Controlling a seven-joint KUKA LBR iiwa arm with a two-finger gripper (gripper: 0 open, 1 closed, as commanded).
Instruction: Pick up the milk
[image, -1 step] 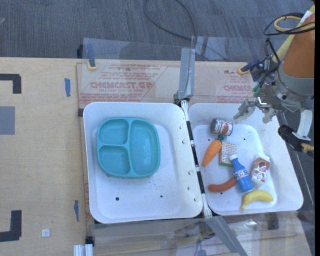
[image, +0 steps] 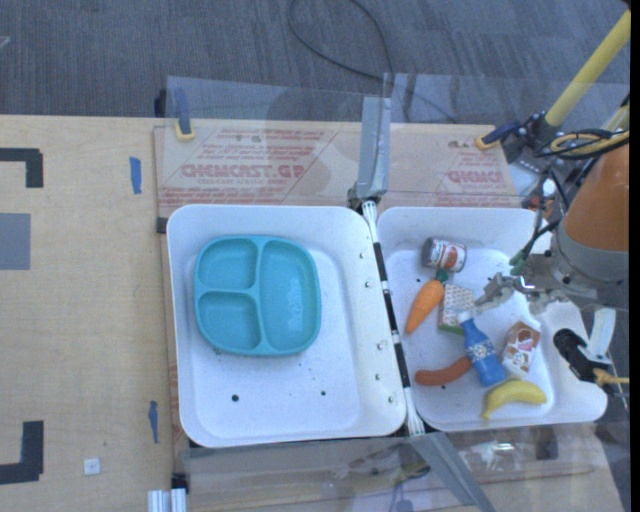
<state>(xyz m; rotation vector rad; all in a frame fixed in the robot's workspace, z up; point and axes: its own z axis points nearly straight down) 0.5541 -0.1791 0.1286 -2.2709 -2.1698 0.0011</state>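
The milk (image: 521, 347) lies on its side in the right bin (image: 570, 225), a small white carton with red-brown print, toward that bin's right and lower part. Its long axis runs at a slight slant, from upper right down to lower left, and which end is the top is too small to tell.

Just below it a yellow banana (image: 515, 396) lies across the bin floor, close to the carton's lower end or touching it. To the carton's left a blue bottle (image: 481, 353) lies slanted, near but apart from it. A red-brown sausage (image: 442, 374) lies beside the bottle's lower end. Further left an orange carrot (image: 425, 305) points down-left, with a small checkered packet (image: 457, 302) just beside it, and a can (image: 443, 255) lies near the bin's upper part.

The tool (image: 497, 291) hangs over the right bin, above and left of the milk, apart from it; whether it is parted or closed I cannot tell, and nothing shows gripped in it. The grey arm with its orange band (image: 605, 205) covers the bin's right edge.

Between the milk and the right wall there is a little bare floor. The left bin (image: 200, 400) holds a teal divided plate (image: 257, 296). Both bins rest on the desk (image: 80, 300).
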